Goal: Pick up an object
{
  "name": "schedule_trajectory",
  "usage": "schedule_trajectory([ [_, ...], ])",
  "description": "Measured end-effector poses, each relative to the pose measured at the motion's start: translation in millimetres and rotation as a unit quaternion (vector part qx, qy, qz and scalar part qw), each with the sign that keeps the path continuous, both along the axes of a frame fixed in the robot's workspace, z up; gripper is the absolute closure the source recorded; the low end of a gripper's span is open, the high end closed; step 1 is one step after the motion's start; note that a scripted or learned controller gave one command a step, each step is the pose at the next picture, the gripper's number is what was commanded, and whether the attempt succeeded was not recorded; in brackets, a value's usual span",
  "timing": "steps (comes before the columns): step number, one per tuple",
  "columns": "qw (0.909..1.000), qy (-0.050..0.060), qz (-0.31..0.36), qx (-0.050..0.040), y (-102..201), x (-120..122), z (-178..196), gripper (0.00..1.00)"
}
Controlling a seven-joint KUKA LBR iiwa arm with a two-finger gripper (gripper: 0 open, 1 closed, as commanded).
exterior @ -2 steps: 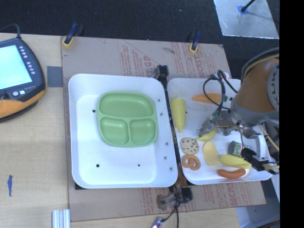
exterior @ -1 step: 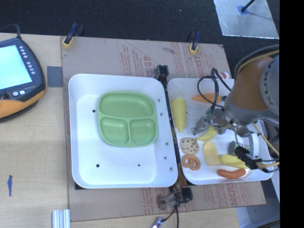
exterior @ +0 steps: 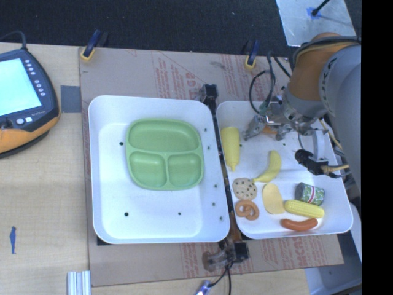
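The banana (exterior: 270,167) lies slantwise — tip toward upper right; the gripper (exterior: 265,126) hangs above it, its finger state impossible to tell.

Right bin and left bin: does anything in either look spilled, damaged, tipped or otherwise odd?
Nothing stands out. The green divided plate lies flat in the left bin. The toy foods lie loosely in the right bin: corn cob, sausage, pretzel, cookie, banana and a small can. The gripper is over the right bin's far end.
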State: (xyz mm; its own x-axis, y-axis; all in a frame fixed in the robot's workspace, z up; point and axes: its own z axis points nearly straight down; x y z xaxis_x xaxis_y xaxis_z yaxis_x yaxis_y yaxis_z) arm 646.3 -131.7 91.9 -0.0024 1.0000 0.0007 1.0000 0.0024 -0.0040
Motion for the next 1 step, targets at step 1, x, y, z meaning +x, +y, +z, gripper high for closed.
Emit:
schedule_trajectory([
  [1,1.0,-0.001,-0.001,-0.0002,-46.3,-50.3,-0.2,0.0],
])
